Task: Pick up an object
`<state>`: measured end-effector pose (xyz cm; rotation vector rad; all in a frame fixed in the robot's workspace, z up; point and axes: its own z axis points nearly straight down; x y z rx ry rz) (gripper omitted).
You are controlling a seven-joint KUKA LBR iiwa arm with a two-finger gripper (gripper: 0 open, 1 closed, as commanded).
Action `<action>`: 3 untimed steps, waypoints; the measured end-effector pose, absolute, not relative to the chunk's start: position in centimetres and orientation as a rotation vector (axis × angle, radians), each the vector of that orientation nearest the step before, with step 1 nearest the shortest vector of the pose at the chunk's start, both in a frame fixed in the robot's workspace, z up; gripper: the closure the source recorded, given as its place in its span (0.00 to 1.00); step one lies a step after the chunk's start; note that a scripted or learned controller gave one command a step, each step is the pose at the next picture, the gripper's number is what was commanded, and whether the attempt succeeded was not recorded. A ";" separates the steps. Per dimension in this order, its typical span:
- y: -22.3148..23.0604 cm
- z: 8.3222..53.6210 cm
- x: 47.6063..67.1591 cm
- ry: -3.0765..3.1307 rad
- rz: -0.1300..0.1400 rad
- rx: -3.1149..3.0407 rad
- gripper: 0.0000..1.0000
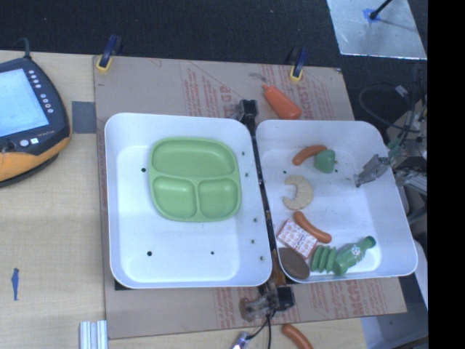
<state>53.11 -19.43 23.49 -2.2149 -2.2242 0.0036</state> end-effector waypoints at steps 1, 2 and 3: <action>-14.9 16.1 58.4 -2.225 0.007 -2.211 0.00; -12.4 9.1 62.7 -2.227 0.006 -2.213 0.00; -13.9 9.2 65.6 -2.225 0.003 -2.214 0.00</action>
